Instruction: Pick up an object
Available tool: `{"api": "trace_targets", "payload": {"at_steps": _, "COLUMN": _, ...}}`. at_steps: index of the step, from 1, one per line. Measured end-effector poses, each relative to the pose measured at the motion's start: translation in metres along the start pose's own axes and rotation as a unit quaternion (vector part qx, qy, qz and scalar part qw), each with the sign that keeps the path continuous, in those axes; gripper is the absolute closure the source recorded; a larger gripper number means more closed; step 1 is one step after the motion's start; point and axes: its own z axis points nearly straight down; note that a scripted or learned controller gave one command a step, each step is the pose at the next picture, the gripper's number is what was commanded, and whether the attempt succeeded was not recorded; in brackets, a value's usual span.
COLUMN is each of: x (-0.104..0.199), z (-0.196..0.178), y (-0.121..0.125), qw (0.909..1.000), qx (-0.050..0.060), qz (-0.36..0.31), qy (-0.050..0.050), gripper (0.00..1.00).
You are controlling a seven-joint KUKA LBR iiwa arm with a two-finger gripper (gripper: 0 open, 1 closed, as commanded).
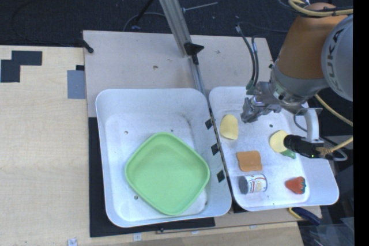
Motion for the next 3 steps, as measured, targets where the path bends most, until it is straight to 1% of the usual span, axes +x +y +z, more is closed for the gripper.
{"api": "trace_targets", "payload": {"at_steps": 1, "x": 0.044, "z": 0.011, "y": 0.009, "qw": 1.0000, "qx": 0.001, "qz": 0.001, "qy": 0.000, "gripper": 1.00}}
{"api": "trace_targets", "payload": {"at_steps": 2, "x": 0.098, "z": 0.020, "y": 0.015, "qw": 1.0000, "qx": 0.001, "qz": 0.000, "qy": 0.000, "gripper": 1.00}}
{"api": "trace_targets", "payload": {"at_steps": 3, "x": 0.139, "z": 0.003, "y": 0.033, "qw": 1.0000, "qx": 0.000, "qz": 0.001, "qy": 0.000, "gripper": 1.00}}
